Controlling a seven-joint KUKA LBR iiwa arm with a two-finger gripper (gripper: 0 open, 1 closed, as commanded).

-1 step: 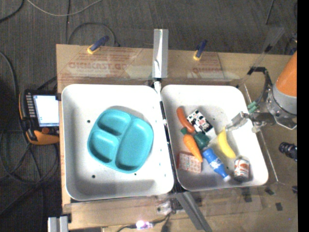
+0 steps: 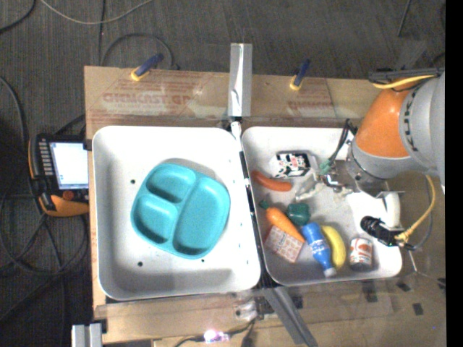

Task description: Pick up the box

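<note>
The box [image 2: 283, 243] is crowded by the carrot [image 2: 282, 221] and blue bottle [image 2: 317, 246] beside it. A neighbour could be caught instead; whether the tool [image 2: 318, 181], above the box, is wide or narrow cannot be told.

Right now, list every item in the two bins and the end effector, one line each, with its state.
Teal divided plate: lying flat in the left bin.
Box: lying flat, right bin, ungrasped.
Carrot: lying on the box's upper edge.
Blue bottle: on its side.
Banana: lying beside the bottle.
Can: upright.
Cow-print carton: lying down.
End effector: over the right bin, holding nothing visible.
</note>
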